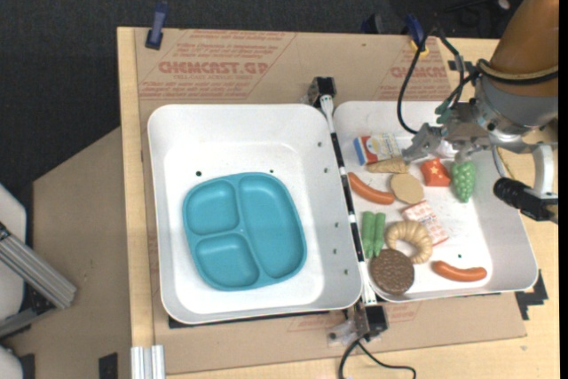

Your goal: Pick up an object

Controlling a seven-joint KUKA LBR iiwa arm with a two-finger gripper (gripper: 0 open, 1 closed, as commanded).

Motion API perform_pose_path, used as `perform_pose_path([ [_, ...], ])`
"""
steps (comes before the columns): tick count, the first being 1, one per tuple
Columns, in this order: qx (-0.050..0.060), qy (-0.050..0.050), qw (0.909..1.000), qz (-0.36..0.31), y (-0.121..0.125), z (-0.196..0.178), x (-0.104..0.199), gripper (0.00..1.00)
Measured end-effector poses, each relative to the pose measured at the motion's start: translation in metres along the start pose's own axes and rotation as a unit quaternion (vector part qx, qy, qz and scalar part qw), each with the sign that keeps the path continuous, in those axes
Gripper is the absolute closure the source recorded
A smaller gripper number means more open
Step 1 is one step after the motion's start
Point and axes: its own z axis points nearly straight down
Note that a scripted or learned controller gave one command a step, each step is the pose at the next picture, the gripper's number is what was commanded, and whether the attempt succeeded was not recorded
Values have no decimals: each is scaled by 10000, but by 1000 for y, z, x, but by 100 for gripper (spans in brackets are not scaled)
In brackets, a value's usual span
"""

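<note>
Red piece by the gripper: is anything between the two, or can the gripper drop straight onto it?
Nothing visible lies between them. The gripper hangs just above the red piece. A green cluster and a tan slice crowd its sides.

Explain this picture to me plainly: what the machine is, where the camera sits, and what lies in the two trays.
One camera looks down at a slant on a bench. The grey robot arm with an orange band reaches in from the right; its end effector hangs over the right shallow white bin. That bin holds toy food: two orange sausages, a green bunch of grapes, a brown round cookie, a tan ring-shaped pretzel. The left white bin holds a teal three-compartment plastic plate.
</note>
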Motion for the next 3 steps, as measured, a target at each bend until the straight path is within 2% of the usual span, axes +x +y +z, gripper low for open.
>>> perform_pose_path([
  [1,38,10,10000,18,-49,133,-13,0],
  [2,-38,-3,10000,-32,30,127,25,0],
  [3,121,20,9999,16,66,130,14,0],
])
